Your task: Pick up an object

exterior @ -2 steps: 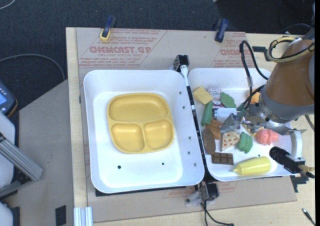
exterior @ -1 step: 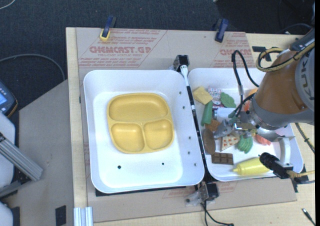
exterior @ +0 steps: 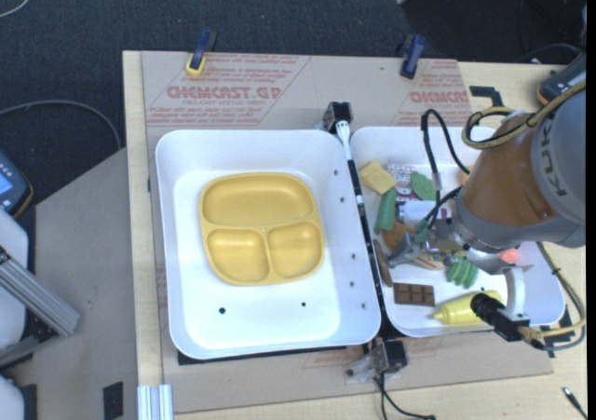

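White bins stand side by side on the table [exterior: 270, 92]. The left bin [exterior: 177, 223] holds one yellow plate [exterior: 261, 227] with three compartments, lying flat near the bin's middle. The right bin [exterior: 396, 143] holds all the loose objects.

Arm position: the arm [exterior: 521, 185] reaches in from the right over the right bin. The tool [exterior: 424, 239] is low over the middle of the clutter, towards the bin's left half. Its state cannot be told; the wrist and the surrounding objects obscure it, and no object can be seen gripped.

Objects in the right bin, relative to the tool:

1. Long green piece [exterior: 386, 211]: just beside the tool, on its upper left, lying roughly along the bin's left wall. Whether it touches the tool cannot be told.
2. Upper green piece [exterior: 424, 187]: near the tool, directly behind it towards the far wall.
3. Tan block [exterior: 376, 176]: further towards the far left corner, just beyond the long green piece.
4. White packet [exterior: 402, 170]: just right of the tan block, between it and the upper green piece.
5. Lower green piece [exterior: 461, 271]: near the tool, on its lower right, partly under the wrist.
6. Brown bar [exterior: 413, 294]: lying flat on the bin floor, in front of the tool and apart from it.
7. Yellow bottle [exterior: 454, 313]: lying on its side near the front wall, just right of the brown bar.

A small brown item lies under or beside the tool; its shape is too unclear to identify.
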Action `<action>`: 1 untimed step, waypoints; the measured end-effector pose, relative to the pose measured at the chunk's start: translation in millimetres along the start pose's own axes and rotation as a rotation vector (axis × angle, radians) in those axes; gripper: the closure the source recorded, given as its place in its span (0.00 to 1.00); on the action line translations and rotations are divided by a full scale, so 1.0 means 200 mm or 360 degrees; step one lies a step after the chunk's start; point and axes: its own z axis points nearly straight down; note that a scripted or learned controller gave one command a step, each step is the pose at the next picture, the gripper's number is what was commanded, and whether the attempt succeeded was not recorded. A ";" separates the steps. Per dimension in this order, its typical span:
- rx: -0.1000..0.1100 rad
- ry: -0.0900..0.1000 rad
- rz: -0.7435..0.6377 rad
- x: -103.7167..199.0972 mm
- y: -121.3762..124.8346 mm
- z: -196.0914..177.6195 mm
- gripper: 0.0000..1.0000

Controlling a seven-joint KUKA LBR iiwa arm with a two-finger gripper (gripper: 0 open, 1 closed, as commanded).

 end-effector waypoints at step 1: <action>-0.0023 -0.0008 0.0003 -0.01 0.02 -0.08 1.00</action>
